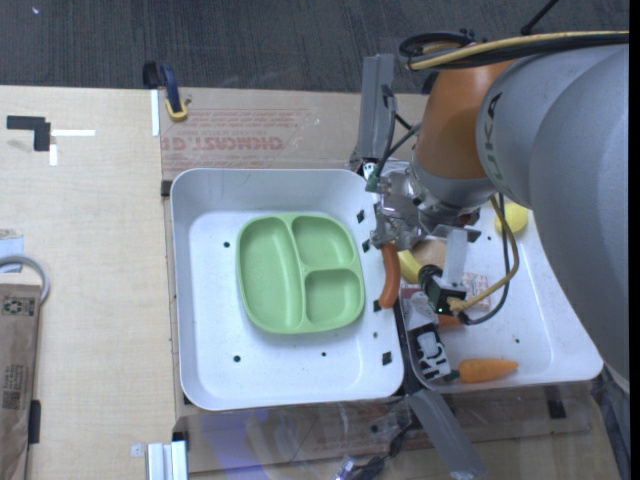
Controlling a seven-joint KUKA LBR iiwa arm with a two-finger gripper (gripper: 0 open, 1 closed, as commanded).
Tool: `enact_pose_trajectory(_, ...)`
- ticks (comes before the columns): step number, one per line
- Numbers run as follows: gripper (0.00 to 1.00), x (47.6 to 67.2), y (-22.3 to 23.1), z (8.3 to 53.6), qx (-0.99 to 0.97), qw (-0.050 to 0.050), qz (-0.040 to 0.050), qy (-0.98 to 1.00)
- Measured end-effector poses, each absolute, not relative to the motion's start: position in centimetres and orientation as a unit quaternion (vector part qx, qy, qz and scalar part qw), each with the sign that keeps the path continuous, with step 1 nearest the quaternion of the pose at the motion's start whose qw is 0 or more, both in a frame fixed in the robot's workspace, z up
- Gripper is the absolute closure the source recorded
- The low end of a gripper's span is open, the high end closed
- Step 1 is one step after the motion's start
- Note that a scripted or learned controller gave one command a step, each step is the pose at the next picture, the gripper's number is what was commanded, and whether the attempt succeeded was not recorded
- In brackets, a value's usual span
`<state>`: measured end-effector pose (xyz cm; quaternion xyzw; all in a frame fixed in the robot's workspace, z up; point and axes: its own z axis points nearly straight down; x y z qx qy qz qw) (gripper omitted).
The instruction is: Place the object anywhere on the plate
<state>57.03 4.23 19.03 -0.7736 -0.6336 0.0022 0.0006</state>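
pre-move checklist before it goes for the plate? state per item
1. Plate in the left bin, all three compartments bare: ok.
2. Gripper over the seam between the bins, not yet over the plate: not ok.
3. Object held: an orange-red sausage-like piece hangs just below the gripper, but a grasp on it is not visible: cannot tell.
4. Path left to the plate, with nothing standing between the rim and the plate: ok.
5. Other items sit in the right bin, a carrot and a yellow piece, both apart from the gripper: ok.
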Motion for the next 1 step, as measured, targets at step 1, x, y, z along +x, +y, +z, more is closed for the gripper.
enact_pose_trajectory(1,0.00,57.03,4.21,19.02,-0.774,0.000,0.0023,-0.633)
